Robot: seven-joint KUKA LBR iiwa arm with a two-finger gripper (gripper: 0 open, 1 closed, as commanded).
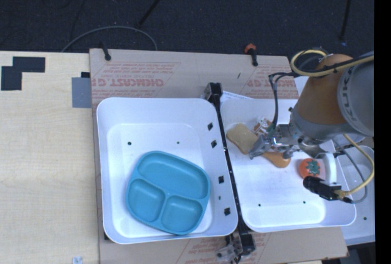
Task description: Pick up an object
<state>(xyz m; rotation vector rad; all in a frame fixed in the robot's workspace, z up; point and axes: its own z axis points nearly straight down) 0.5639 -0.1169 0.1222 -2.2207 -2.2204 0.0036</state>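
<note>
The gripper [261, 148] hangs low beside the tan bread-like piece [241, 137], likely lining up a grab; whether its pincer is apart cannot be told.

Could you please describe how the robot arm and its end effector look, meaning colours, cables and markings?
The arm is grey with a wide orange band above the wrist and dark lettering on its grey shell. Yellow cable loops and thin black cables run along it. The end effector is small, metallic grey, with thin fingers.
</note>
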